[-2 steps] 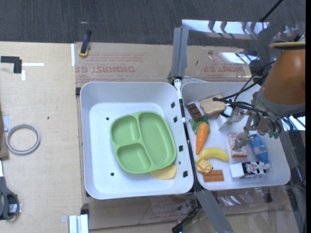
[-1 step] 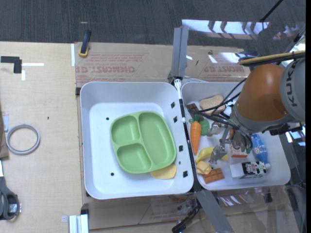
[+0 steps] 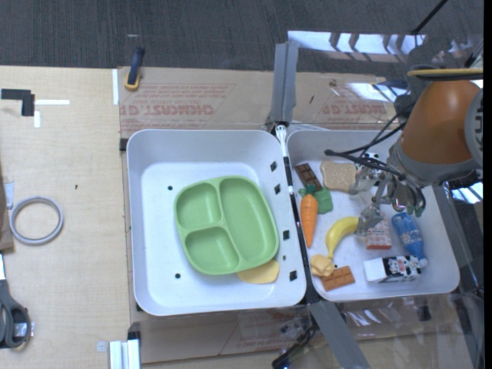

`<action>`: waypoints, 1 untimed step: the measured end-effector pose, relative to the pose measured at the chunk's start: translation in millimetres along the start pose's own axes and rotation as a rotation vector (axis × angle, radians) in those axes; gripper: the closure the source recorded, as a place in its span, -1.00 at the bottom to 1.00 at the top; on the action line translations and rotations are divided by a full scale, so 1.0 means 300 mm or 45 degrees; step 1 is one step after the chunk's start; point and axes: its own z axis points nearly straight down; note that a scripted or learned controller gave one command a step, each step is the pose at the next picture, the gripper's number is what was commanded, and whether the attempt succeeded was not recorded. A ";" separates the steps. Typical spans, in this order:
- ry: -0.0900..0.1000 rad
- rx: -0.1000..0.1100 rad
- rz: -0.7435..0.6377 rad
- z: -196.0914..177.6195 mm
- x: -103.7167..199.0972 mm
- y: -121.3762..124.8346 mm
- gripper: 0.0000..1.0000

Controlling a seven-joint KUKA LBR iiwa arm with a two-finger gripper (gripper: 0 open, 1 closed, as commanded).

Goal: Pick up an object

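The pick looks unfinished: the metal two-finger gripper [image 3: 374, 215] hangs low at the centre of the right shallow white bin [image 3: 444, 281], and whether it is apart or clamped I cannot tell. The likeliest target, a small red-and-white packet [image 3: 378, 239], lies at its 6 o'clock; the curved yellow banana [image 3: 339, 233] sits at 8 o'clock, unlifted.

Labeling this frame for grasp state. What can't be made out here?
- Gripper, camera view: too small and cluttered to tell whether it holds anything.
- Yellow piece, left bin: mostly hidden under the green divided plate.
- Milk carton, right bin: print too small to read.
- Arm: cut off by the right edge.
- Scissors: cut off by the left edge.
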 end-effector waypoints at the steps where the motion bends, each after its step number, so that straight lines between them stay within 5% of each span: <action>1: 0.003 0.000 0.157 0.001 0.208 -0.089 -1.00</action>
